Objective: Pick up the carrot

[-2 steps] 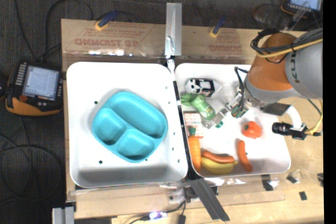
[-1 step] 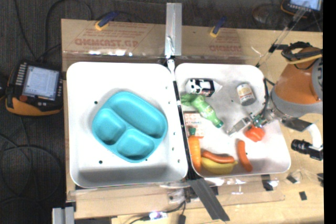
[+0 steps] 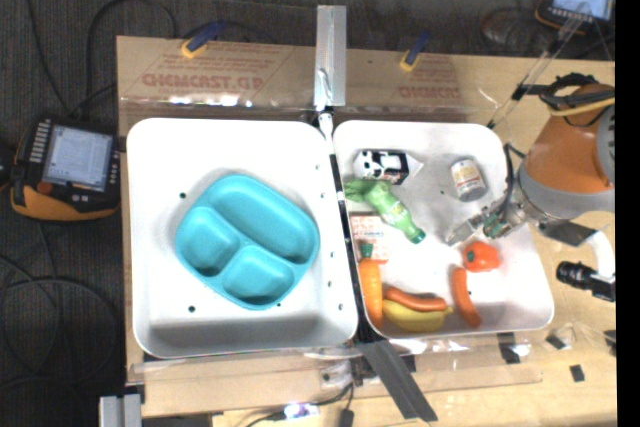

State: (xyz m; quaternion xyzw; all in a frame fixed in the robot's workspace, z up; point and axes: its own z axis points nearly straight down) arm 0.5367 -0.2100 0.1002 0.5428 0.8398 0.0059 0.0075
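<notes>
You see two bins of smooth white plastic with a soft shine. The blue tray looks like matt plastic. The carrot is glossy orange plastic. The small can looks like shiny metal. The bench looks like pale wood.

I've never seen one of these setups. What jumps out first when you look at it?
The big blue divided tray sitting alone in the left bin. Next, the heap of toy food in the right bin: a green bottle, a carrot by the dividing wall, a banana. The gripper hangs above a tomato.
</notes>
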